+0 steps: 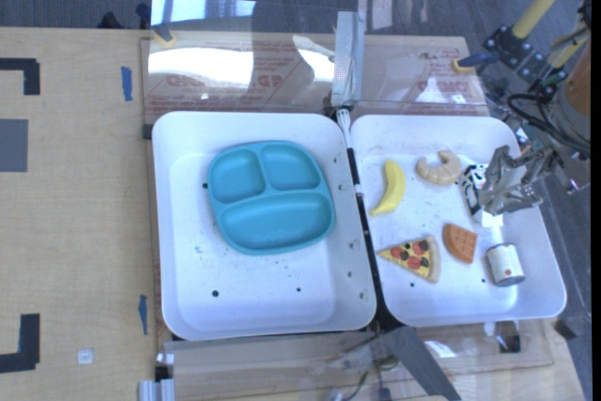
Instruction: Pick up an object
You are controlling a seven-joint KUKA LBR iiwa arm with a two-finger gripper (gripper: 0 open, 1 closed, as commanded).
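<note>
Fingers point(490, 202) hung low over the right bin point(554, 296); we could not tell whether they were spread or pressed together. Just below them we saw an orange piece point(460, 242) and a small can point(504, 263), with a pizza slice point(412, 256) and a banana point(391, 187) farther off.

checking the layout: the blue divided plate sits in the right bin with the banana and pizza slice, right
Not quite. The camera view shows the blue divided plate alone in the left bin; the banana and pizza slice lie in the right bin.
</note>
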